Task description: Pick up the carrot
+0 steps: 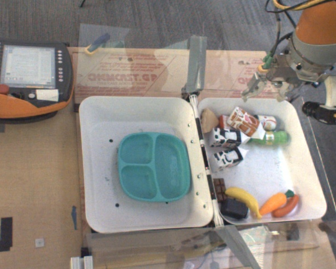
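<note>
A: How is the carrot (pixel 273 203) seen?
B: A smooth orange tapered shape is seen at the near right corner of the right bin (pixel 308 150), laid slantwise, green top up-right, beside a curved yellow banana (pixel 243 198).
A: And the gripper (pixel 267 88)?
B: It is hung over the bin's far edge, fingers spread, nothing held.

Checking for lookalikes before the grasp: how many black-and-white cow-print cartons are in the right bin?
2: one black-and-white cow-print carton near the divider, the other just below it. More may be hidden under neighbours.
</note>
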Available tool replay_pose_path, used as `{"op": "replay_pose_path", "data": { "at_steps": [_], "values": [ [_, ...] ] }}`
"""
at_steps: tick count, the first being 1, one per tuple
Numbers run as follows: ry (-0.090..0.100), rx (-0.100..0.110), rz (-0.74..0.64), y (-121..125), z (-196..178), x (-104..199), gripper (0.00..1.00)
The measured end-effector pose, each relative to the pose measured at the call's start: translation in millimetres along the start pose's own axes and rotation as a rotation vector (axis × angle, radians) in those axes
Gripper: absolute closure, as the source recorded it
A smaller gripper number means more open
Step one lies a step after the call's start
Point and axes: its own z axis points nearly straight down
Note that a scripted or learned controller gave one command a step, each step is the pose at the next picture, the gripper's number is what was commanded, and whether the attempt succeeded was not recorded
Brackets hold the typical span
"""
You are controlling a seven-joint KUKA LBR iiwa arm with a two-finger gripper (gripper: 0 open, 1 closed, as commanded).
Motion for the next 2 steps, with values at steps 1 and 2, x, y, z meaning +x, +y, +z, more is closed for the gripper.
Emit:
{"op": "replay_pose_path", "data": {
  "at_steps": [1,2],
  "values": [
    [-0.001,-0.001,0.102,-26.8,-54.6,-18.5,0.0],
    [-0.001,0.0,0.226,7.6,11.8,-87.0,0.0]
  ]
}}
